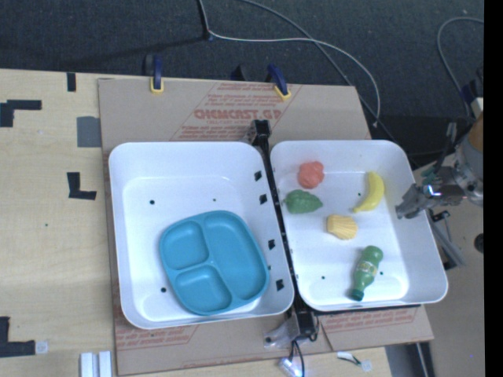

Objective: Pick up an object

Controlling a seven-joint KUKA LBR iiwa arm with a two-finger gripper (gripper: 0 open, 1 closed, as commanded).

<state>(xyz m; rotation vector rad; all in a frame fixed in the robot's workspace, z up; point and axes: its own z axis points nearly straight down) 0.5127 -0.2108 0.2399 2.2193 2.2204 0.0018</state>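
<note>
On the cardboard sheet, red print reads "CHEMCAST"; the pincer's opening is too unclear to tell.

Right bin: banana, corn, green bottle, tomato, leafy green spread apart, open floor between them. Left bin: blue divided plate fills the front, back strip open.
</note>
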